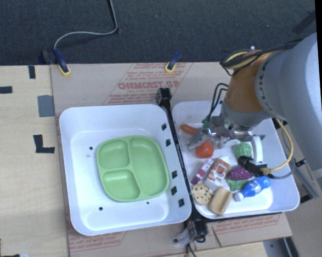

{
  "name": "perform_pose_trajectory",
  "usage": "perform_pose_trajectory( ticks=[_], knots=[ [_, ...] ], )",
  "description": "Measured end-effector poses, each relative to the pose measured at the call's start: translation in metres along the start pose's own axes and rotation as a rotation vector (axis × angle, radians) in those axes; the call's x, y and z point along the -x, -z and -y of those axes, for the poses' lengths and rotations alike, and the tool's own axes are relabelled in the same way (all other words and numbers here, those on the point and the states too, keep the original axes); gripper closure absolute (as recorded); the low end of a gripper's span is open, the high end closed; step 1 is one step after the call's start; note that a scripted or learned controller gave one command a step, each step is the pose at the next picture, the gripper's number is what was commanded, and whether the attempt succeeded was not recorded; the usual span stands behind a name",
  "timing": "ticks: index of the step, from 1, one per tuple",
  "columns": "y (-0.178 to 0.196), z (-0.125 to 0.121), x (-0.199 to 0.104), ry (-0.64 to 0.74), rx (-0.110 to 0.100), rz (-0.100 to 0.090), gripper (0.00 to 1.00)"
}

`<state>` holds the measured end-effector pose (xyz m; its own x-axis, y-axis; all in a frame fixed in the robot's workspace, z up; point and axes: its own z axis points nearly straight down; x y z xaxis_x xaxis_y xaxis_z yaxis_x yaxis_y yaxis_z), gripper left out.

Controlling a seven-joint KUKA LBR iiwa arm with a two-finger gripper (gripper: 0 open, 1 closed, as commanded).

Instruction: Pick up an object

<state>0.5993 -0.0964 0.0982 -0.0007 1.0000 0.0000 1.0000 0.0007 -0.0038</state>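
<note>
Camera view: tool (205, 138) just above red tomato (205, 149) in rt bin (284, 199), finger state unclear.

My arm (290, 83) reaches in from the right, its broad grey body filling the far right side, the orange band (245, 89) sitting just above my wrist. My wrist bends down and to the left, and black cables loop off it on the near right side. My gripper (205, 136) hangs low at the left end of the wrist, metal parts pointing left.
</note>
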Motion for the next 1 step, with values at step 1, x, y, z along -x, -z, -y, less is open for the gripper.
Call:
perform_pose_trajectory(
  ticks=[1],
  knots=[
    [0.0098,-0.0003,-0.0007,0.001,0.0,-0.001,1.0]
  ],
)
